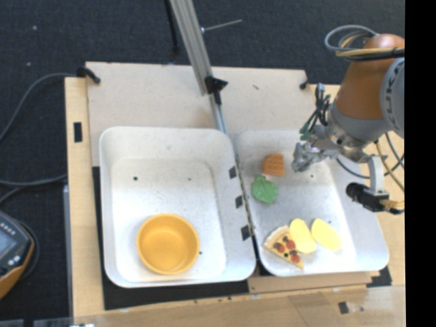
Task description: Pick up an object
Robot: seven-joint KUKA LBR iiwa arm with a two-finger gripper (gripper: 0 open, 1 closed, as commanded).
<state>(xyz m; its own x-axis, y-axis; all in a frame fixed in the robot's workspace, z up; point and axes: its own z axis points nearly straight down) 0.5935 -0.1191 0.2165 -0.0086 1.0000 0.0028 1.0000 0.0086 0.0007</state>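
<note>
The right bin (354,240) holds a small orange-brown piece (274,164) near its back left, a green leafy piece (265,190) just in front of that, a pizza slice (283,246) at the front, and two yellow pieces (302,235) (325,234) beside the slice. My gripper (302,159) hangs over the back of the right bin, a little to the right of the orange-brown piece. I see nothing between its tips.
A yellow bowl (167,243) sits in the front of the left bin (163,155). A slanted aluminium post (194,43) rises from behind the bins' shared edge. Cables trail off the arm at the right.
</note>
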